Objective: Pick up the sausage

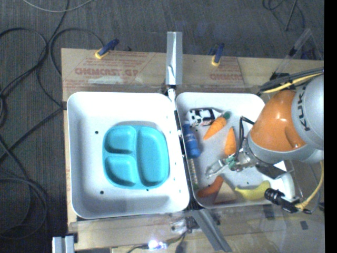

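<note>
- Grey carpet with loose black cables surrounds a brown cardboard-covered tabletop (121,70) that carries two shallow white bins side by side.
- Left white bin (84,109) holds a turquoise plastic divided tray (137,154).
- Right white bin (247,100) holds a blue bottle (190,143), two orange carrots (215,126), a yellow banana (253,191) and a reddish-brown sausage (211,186) near its front edge.
- Grey arm with orange band (276,128) reaches over the right bin.
- Metal two-finger gripper (218,167) points left, just above the sausage; its fingers look slightly apart, holding nothing visible.
</note>
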Controlling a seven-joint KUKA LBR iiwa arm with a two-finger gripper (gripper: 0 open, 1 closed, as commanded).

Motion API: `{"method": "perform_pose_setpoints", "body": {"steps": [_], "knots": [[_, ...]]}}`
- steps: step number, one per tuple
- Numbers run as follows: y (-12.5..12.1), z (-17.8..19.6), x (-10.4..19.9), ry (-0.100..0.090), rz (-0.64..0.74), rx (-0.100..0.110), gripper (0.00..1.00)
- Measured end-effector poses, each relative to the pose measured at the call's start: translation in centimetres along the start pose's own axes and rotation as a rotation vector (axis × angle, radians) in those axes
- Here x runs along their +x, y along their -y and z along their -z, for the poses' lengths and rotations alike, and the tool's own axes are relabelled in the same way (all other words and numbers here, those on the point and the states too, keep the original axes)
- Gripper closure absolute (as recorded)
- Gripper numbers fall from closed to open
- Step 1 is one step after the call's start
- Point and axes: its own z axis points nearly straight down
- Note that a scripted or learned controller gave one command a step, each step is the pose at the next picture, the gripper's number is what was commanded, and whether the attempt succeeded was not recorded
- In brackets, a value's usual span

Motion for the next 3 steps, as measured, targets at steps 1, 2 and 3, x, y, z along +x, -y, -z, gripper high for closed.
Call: {"method": "perform_pose_setpoints", "body": {"steps": [1,2,3], "knots": [[-0.24,-0.12,2.55,-0.005,0.020,0.012,0.00],[-0.29,0.66,2.72,-0.010,0.021,0.014,1.00],[-0.28,0.66,2.71,-0.010,0.021,0.014,0.00]]}}
